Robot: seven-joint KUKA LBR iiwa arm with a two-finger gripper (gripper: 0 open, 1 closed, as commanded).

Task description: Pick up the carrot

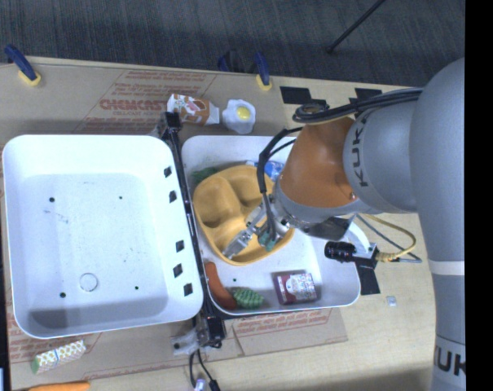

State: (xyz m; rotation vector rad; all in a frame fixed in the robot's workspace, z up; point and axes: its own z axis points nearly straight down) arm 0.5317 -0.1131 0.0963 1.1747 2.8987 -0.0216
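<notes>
Gripper [258, 233] sits over the yellow tray [217, 206], can't tell how open. Carrot [216, 286] lies below-left of it; probably light, stiff, slick, so grab mid-body.

White bins [34, 161], orange carrot [216, 284] with green top, yellow tray [217, 202], orange-banded grey arm [376, 165]
</notes>
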